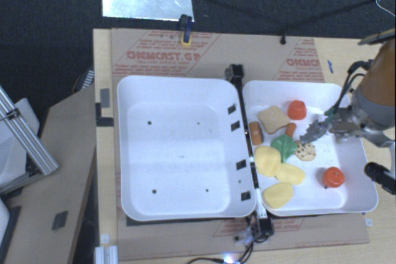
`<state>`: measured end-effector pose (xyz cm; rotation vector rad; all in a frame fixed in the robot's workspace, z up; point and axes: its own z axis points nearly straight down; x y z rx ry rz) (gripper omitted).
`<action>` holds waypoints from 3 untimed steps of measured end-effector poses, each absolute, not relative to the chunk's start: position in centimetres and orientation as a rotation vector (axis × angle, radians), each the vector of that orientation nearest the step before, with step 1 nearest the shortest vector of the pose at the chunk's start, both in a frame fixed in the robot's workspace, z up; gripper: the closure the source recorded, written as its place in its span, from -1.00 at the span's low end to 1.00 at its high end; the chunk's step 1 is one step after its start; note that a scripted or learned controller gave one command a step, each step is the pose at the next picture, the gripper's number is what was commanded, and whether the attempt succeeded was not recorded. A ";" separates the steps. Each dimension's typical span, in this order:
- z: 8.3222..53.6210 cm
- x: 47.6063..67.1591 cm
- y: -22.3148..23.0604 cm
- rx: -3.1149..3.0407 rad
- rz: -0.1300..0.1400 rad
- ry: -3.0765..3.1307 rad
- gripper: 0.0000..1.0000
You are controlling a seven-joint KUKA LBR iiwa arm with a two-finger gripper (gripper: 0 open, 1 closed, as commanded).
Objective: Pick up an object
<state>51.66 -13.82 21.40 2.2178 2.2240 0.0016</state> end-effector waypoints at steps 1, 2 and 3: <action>8.0 52.3 -14.2 2.217 0.003 2.221 -1.00; 8.5 58.6 -9.3 2.206 0.008 2.229 -1.00; 8.6 65.8 -8.7 2.212 -0.011 2.235 -1.00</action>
